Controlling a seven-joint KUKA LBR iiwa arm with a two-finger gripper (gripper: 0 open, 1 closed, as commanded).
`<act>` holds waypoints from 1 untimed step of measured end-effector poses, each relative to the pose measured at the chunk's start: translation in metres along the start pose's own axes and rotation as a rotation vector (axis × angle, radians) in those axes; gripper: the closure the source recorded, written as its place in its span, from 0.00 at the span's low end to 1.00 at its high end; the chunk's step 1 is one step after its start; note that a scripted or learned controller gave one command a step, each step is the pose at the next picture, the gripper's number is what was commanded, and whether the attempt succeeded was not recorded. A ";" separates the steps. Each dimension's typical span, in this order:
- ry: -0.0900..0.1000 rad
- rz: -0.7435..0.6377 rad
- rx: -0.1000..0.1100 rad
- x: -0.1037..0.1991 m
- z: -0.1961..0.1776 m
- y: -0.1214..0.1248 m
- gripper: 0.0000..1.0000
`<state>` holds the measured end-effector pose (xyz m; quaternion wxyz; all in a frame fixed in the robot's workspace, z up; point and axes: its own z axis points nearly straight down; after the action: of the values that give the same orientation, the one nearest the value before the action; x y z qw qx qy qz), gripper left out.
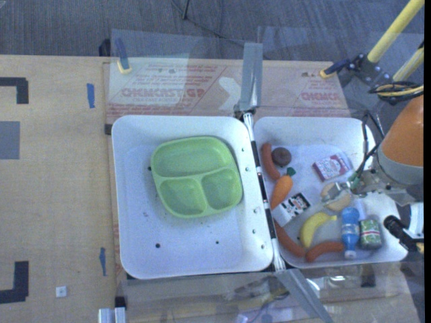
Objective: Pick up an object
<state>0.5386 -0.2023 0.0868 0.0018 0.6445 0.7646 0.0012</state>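
- The arm (404,143) leans in from the right, over the right bin (306,128), and its gripper (351,186) hangs low above a pale, crumpled item (337,195); how it is set, or whether it grips anything, I can't tell
- Nearest pick looks like that pale item, mid-bin beside the pink packet (332,166); light and probably crushable, so take it across the middle
- Banana (315,226) just below: smooth, curved, likely to slip, best pinched across its belly
- Blue bottle (349,231) and green can (370,234) lie touching; rigid, they may roll
- Left bin (135,200) holds a green divided plate (196,176)
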 end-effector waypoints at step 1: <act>-0.002 0.004 -0.004 -0.002 -0.011 0.000 1.00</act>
<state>0.5393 -0.2042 0.0975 0.0040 0.6459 0.7634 0.0020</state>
